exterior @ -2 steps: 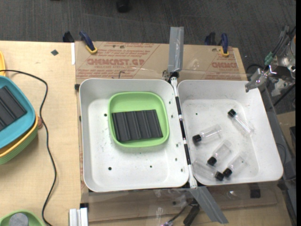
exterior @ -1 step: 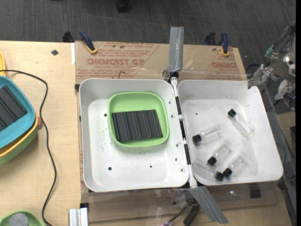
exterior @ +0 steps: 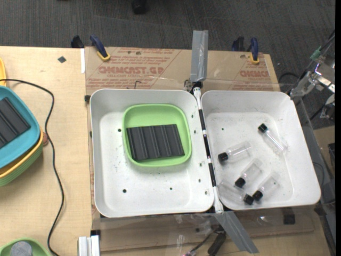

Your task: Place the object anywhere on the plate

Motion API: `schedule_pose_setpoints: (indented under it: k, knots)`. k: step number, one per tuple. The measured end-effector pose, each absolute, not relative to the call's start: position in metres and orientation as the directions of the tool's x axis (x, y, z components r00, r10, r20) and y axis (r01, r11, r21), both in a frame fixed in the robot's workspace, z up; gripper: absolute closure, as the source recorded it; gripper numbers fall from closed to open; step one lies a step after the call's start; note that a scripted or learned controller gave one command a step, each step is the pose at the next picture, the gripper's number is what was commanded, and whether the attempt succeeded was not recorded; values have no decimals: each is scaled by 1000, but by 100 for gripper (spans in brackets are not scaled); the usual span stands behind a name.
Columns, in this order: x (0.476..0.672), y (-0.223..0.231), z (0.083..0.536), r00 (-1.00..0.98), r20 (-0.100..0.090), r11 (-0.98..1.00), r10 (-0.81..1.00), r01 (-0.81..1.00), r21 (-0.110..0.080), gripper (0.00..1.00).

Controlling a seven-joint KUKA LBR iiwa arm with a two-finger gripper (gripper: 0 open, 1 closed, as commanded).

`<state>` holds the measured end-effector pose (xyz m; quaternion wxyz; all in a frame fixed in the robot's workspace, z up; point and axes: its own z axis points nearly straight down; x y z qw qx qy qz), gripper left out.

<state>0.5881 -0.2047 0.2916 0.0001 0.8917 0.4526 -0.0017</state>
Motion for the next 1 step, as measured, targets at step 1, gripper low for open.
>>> schedule_pose_setpoints:
  k: [1]
  knots:
    - [577, -212, 289, 727, -5, -727, 687, 687, -4, 0]
